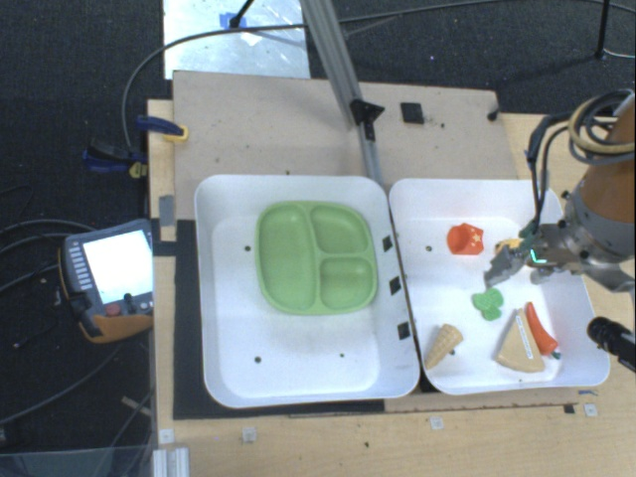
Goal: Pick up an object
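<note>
Judging the green toy in the right bin, just below our gripper, we take it for light, hard, slippery plastic, best pinched across its lumpy middle; the claw looks slightly parted and holds nothing.

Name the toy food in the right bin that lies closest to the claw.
The small green piece, just below the claw. The red piece, the cone and the wedge all lie farther off.
</note>
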Available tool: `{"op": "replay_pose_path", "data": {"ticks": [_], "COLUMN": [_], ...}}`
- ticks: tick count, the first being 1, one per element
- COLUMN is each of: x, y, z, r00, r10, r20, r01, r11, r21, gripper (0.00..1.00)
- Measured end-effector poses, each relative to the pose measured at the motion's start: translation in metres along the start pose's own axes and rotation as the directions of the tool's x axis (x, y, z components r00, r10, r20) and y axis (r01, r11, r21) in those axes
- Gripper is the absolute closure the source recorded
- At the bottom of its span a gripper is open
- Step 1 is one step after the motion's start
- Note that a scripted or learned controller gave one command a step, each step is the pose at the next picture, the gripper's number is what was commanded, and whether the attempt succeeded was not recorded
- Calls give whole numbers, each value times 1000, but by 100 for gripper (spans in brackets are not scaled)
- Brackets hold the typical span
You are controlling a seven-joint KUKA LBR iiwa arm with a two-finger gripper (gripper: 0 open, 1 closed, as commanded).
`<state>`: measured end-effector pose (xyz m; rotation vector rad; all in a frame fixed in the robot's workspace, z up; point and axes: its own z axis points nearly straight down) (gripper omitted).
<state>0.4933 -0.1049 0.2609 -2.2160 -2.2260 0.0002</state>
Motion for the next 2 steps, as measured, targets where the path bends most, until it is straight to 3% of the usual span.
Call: {"op": "replay_pose_path", "data": {"ticks": [1,2], "x": [0,2], "y": [1,-2], "z": [-1,41], "r00": [1000,1000], "r10": [0,3], "r20": [0,0], "r01": [0,-3], "r11": [1000,1000], "r21": [-3,0], "gripper": [0,0]}}
